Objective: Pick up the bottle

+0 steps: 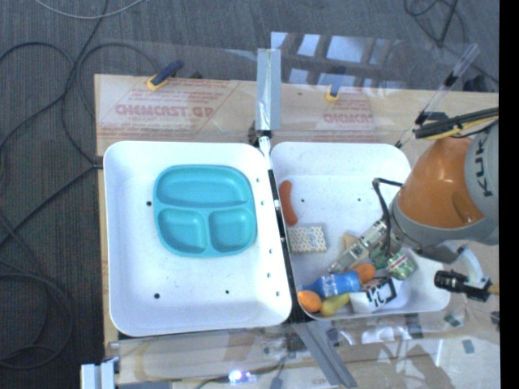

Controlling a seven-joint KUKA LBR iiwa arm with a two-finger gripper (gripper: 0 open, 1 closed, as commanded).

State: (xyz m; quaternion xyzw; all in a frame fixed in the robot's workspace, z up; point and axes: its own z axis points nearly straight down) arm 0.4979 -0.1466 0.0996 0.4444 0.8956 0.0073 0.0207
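Note:
The bottle (335, 284) is small and blue with a pale label. It lies on its side near the front edge of the right bin (340, 164), among other small items. My gripper (354, 254) hangs from the grey arm with its orange band (442, 189), low in the right bin. It is just above and to the right of the bottle, tilted toward it. Nothing shows clearly in its grasp.
Around the bottle lie an orange ball (308, 300), a yellow piece (335, 304), a white and black item (378, 292) and a green item (401, 264). A red sausage (287, 203) and a speckled square (308, 238) lie further back. The left bin (130, 298) holds a teal divided tray (206, 210).

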